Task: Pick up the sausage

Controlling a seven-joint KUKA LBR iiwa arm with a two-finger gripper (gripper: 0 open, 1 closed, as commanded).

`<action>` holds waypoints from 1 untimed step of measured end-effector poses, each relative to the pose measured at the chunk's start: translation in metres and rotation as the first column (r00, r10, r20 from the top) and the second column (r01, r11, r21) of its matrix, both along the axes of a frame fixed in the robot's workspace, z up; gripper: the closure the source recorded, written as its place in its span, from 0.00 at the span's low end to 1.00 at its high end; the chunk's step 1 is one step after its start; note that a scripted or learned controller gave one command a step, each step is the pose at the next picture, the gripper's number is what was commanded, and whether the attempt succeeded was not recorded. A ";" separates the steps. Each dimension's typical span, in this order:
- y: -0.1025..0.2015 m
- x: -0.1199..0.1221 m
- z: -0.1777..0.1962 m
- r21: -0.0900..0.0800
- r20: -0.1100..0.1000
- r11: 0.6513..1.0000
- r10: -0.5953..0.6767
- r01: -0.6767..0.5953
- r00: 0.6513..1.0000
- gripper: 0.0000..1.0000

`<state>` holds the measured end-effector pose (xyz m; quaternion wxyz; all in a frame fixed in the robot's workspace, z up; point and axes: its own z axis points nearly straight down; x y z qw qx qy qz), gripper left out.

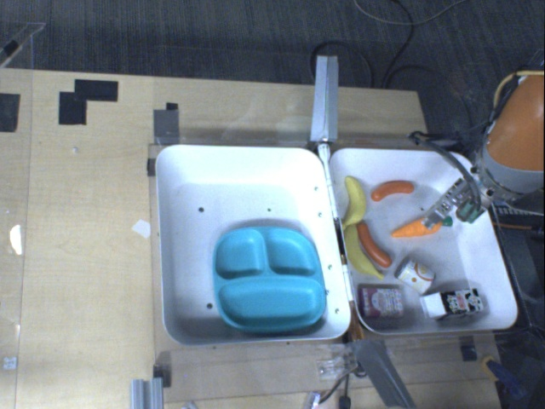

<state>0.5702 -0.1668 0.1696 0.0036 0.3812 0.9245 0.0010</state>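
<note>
- The gripper (449, 206) hovered at the right bin's (502, 267) far right side, right over the leafy end of a toy carrot (415, 227); at this size it was impossible to tell whether it gripped anything.
- Two sausages lay in that bin: one sausage (392, 190) far, just left of the gripper, and another (374, 245) resting against a banana (354, 203) beside the divider.
- A blue sectioned plate (268, 278) sat in the left bin (183, 228), perhaps as a drop spot.
</note>
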 end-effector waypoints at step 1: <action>0.021 -0.047 0.057 -0.004 0.001 0.915 0.403 -0.403 0.915 1.00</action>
